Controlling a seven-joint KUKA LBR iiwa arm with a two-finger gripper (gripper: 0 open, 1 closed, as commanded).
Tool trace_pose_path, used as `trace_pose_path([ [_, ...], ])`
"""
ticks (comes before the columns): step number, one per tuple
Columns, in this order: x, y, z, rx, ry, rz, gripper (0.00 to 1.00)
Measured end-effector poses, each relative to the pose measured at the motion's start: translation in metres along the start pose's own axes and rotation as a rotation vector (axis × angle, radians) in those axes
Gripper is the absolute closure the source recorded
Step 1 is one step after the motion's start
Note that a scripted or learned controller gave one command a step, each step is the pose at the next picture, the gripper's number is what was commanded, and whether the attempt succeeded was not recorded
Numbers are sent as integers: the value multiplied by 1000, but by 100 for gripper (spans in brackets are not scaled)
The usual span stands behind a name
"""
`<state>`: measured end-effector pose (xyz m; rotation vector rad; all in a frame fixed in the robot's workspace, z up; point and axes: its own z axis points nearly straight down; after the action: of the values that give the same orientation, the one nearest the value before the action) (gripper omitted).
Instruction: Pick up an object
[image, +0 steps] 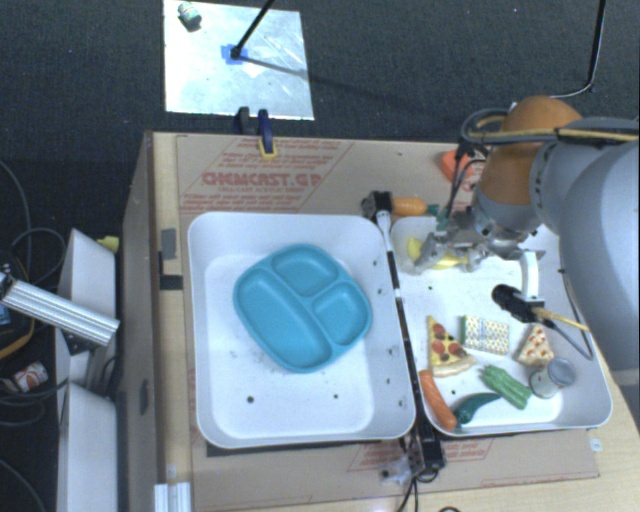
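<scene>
Grey rounded arm casing (592, 195), glossy orange band (522, 150) above wrist, dark looped cable (478, 122) beside it, silver-grey metal gripper (447, 255)

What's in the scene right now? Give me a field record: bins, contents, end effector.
left bin: holds a blue divided plate
right bin: toy food, mostly along its near side
right bin items: pizza slice, checkered piece, small wedge, green pod, orange carrot, teal piece, grey cylinder
end effector: low over the right bin's far-left corner, by a yellow item
grasp: not confirmed from this view
</scene>
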<state>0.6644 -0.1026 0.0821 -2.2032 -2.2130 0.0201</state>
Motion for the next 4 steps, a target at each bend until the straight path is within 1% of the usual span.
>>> trace_pose_path([
  [2, 12, -1, 1, 2, -9, 2, 0],
  [4, 11, -1, 1, 2, -6, 2, 0],
])
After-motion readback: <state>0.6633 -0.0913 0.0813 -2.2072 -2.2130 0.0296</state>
